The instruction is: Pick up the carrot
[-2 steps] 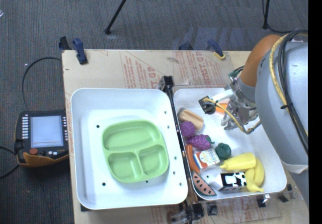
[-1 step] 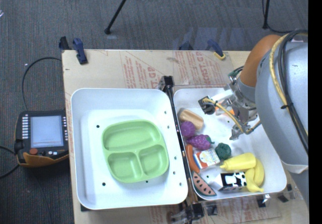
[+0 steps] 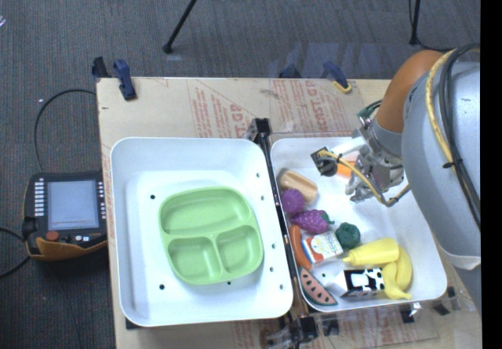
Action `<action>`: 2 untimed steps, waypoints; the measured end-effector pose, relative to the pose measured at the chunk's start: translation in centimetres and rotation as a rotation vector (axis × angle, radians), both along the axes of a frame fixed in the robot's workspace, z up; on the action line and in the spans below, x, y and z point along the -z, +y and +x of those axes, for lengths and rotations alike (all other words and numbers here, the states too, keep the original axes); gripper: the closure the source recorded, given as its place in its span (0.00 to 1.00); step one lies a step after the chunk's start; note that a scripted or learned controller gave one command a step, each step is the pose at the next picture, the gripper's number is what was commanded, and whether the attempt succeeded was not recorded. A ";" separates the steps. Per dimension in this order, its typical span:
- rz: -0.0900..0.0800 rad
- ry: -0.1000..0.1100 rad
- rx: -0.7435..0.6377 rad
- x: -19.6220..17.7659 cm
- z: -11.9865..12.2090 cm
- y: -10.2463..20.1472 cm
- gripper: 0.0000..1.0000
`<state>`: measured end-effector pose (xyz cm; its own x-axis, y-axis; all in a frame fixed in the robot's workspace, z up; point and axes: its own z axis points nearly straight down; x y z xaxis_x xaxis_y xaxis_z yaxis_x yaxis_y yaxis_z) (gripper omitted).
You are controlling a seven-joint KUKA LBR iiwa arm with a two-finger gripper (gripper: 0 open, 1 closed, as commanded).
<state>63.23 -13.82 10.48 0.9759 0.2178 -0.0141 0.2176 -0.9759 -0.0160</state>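
Note:
The carrot [image 3: 297,249] is a thin orange shape lying along the left wall of the right bin [image 3: 427,249]. It is partly tucked under the purple grapes [image 3: 312,221] and sits beside a red-and-white packet [image 3: 323,245]. My gripper [image 3: 365,181] hangs low over the upper middle of the right bin, up and to the right of the carrot and well apart from it. A small orange patch [image 3: 345,169] shows just left of the gripper; I cannot tell what it is.
The right bin also holds a bread roll [image 3: 298,182], a purple piece [image 3: 292,201], broccoli [image 3: 348,234], a yellow bottle [image 3: 372,252], a banana [image 3: 401,273], a watermelon slice [image 3: 318,289] and a black-and-white box [image 3: 362,281]. The left bin [image 3: 137,183] holds a green divided plate [image 3: 210,234].

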 end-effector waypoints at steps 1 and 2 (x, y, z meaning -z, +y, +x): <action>0.001 0.002 -0.003 0.1 0.0 0.1 0.00; 0.003 0.005 -0.007 -0.9 0.0 0.1 1.00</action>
<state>63.21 -13.71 11.39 0.9743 0.2247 -0.0179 0.2243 -0.9743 -0.0204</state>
